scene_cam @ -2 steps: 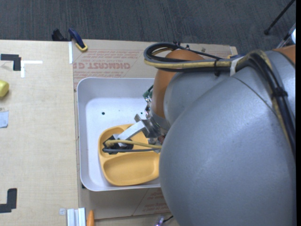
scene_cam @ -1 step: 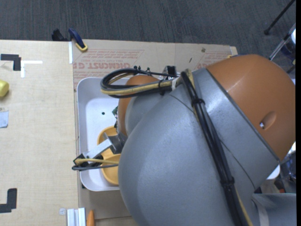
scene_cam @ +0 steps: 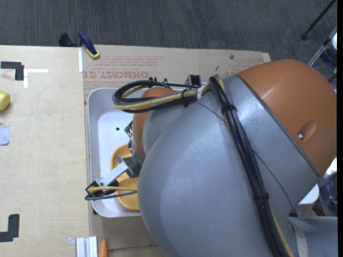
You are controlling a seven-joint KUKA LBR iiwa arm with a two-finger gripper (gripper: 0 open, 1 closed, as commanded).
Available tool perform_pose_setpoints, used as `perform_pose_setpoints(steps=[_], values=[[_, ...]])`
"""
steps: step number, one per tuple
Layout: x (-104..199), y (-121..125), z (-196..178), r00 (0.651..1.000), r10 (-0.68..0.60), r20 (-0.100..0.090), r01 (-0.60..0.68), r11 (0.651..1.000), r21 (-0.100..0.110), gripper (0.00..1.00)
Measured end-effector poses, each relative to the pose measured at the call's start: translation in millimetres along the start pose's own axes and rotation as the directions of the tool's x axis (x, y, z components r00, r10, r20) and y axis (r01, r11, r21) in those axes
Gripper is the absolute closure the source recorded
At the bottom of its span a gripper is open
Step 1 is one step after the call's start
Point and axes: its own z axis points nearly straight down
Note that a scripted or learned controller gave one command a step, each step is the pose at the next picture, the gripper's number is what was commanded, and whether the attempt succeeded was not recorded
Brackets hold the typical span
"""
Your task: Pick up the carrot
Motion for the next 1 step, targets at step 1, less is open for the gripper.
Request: perform_pose_setpoints(steps=[1], values=[[-1.2,2.3,0.3,0.974,-0.225,0.004,0.225,0.974,-0.001,1.00]])
